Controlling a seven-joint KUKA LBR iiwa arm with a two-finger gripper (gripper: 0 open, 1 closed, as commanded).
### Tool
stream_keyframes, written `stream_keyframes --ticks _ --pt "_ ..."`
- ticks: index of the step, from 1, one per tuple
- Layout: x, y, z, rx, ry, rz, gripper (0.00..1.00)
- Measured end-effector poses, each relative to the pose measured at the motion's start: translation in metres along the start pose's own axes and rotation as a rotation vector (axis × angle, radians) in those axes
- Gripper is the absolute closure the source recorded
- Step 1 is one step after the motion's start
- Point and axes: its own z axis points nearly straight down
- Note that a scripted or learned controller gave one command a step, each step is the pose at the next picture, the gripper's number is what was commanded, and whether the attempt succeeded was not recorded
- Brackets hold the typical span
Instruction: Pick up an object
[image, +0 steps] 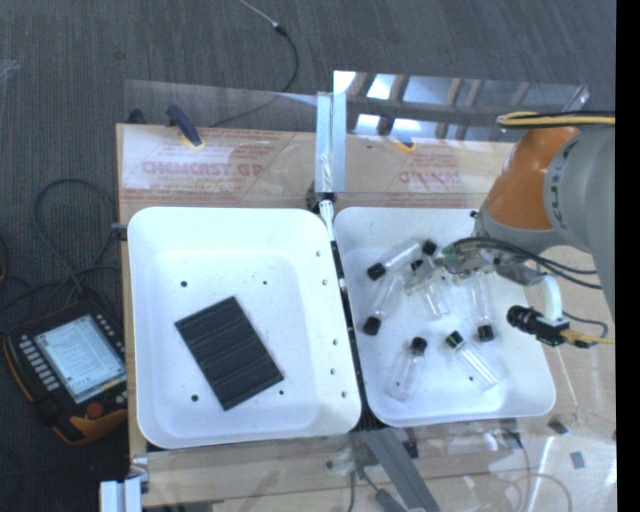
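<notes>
The little clear bottles (405, 262) with black caps lie in the right bin (520, 400). The gripper (447, 262) hangs over the top ones. Go straight down on one bottle, away from its neighbours.

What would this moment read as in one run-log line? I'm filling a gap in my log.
arm: over right bin | gripper: among clear vials, grasp unclear | left bin: black ridged pad

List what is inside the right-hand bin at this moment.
The right bin holds several clear vials with black caps, scattered loosely. The gripper reaches in at the bin's upper part, and the arm covers that corner, so anything beneath it cannot be seen.
</notes>
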Motion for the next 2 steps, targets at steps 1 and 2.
stream_keyframes --ticks 1,2 --pt "0.0015 0.0008 -0.0085 -0.001 0.002 -0.001 1.0" --pt "0.0015 0.0008 -0.0085 -0.001 0.002 -0.001 0.0"
